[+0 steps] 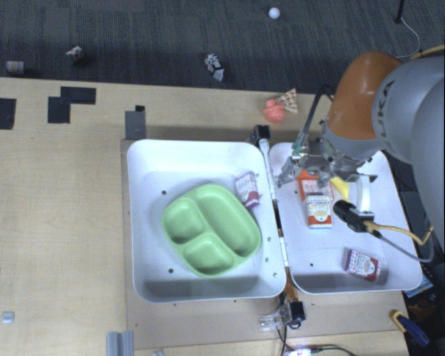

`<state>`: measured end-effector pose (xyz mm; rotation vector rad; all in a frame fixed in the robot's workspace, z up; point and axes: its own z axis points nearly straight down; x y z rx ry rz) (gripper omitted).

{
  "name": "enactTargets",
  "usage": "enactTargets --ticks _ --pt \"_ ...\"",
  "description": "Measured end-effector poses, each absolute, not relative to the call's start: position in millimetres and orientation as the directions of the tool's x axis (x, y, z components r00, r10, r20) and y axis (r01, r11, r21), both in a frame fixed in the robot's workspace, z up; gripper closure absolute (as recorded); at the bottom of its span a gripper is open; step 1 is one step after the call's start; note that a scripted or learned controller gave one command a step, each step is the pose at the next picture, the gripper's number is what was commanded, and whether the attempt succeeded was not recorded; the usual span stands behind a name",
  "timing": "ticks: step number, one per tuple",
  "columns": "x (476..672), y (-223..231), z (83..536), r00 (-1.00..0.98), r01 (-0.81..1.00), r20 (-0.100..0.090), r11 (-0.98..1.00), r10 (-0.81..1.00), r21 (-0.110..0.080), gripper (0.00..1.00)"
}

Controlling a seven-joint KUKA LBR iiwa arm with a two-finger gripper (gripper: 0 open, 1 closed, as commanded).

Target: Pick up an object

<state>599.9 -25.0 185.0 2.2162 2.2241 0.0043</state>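
My gripper [314, 169], its grip state impossible to tell, hovers near the right bin's [389, 274] far edge, directly above the orange carton [317, 202], whose long axis runs toward the near edge.

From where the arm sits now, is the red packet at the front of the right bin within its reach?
Probably yes. The red packet lies flat and alone on the right bin floor, nothing on top of it, and the tool hangs over the same bin.

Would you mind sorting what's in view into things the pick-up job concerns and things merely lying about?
Job:
gripper
orange-and-white carton
yellow item
red packet
small packet
green divided plate

Lying about:
pink toy
white ball
scraps on the carpet
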Motion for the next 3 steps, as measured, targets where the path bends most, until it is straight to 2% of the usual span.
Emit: enactTargets --ticks 1,2,3 --pt "507.5 -19.2 184.3 -0.002 1.000 0.000 0.002 1.000 0.002 0.00" --pt "507.7 -19.1 184.5 -0.002 1.000 0.001 0.002 1.000 0.002 0.00" --pt "507.1 -83.6 110.9 -0.001 1.000 -0.001 0.001 1.000 0.000 0.00"
